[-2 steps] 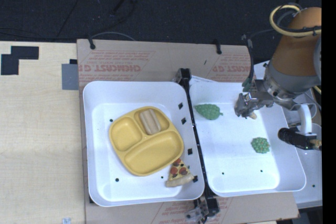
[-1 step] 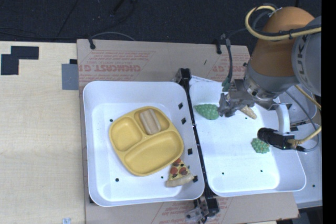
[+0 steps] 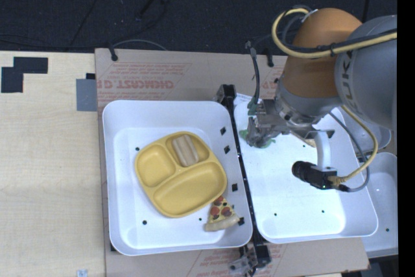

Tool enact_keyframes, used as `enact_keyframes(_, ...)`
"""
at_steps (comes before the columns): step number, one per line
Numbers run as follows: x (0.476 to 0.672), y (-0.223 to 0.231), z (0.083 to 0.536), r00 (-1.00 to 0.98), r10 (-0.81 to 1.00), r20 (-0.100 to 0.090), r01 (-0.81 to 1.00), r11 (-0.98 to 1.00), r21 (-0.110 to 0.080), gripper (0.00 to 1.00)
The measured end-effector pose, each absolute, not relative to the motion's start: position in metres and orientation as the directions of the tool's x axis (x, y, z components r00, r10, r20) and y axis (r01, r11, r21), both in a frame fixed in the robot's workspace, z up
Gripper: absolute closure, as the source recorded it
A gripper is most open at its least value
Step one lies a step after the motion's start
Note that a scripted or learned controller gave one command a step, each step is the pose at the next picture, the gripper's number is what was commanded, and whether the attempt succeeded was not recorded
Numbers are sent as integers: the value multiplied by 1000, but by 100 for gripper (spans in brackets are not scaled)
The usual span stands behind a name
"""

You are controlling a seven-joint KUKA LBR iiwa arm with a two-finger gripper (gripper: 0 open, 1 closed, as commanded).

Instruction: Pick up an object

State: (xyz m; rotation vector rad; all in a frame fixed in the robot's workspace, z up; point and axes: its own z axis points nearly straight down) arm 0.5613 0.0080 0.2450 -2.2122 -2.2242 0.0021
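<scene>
My gripper (image 3: 260, 135) reaches down into the right bin (image 3: 305, 217), close to its upper left corner and the divider between the bins. A small green object (image 3: 273, 135) shows right under and beside the gripper; too little of it is visible to name it. The arm's orange band and grey wrist hang over the bin's upper part and hide what lies beneath. In the left bin (image 3: 123, 204) lies a yellow divided tray (image 3: 178, 188) holding a tan hot dog bun (image 3: 186, 150) in its upper compartment. A toy pizza slice (image 3: 221, 216) lies just below the tray.
A black cable part (image 3: 311, 174) hangs off the arm over the middle of the right bin. Both bins stand on a cardboard sheet (image 3: 162, 78). A wooden bench surface (image 3: 45, 159) stretches to the left.
</scene>
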Motion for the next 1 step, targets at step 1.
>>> enact_keyframes(1,554,70,237,-5,1000,1,1000,5,-5,100)
